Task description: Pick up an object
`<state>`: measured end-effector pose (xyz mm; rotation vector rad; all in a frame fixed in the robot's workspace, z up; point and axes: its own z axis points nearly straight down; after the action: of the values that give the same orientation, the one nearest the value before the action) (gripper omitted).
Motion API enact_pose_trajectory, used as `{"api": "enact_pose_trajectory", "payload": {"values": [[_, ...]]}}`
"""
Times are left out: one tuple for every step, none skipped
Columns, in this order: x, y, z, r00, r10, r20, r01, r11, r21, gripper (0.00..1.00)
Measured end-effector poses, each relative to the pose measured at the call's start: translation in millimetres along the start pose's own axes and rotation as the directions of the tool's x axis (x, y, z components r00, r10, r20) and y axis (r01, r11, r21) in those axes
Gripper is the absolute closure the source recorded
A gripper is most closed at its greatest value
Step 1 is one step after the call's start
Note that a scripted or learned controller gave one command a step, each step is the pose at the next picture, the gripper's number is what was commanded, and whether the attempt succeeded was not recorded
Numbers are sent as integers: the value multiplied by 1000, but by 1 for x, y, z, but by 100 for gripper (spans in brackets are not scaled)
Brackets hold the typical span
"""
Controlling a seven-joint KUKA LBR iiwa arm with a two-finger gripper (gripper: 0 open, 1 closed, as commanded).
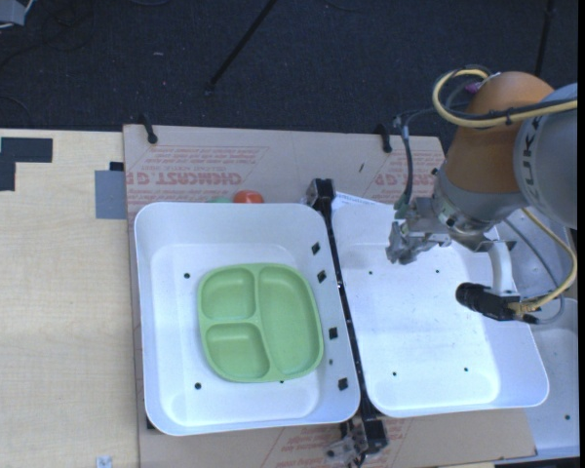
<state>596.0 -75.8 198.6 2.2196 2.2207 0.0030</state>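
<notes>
Green tray lies in left bin — gripper over right bin, can't tell its state.

A pale green tray lies in a white bin. The second bin is white too. The arm is grey and orange. The surface is light wood.

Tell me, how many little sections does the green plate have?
3. The green plate lies in the left bin: one long section on its right side, and two smaller ones on its left, one nearer the top and one nearer the bottom.
</notes>
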Motion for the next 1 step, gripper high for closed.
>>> {"api": "enact_pose_trajectory", "payload": {"values": [[-2, 0, -28, 1000, 1, 0, -1, 1000, 2, 100]]}}
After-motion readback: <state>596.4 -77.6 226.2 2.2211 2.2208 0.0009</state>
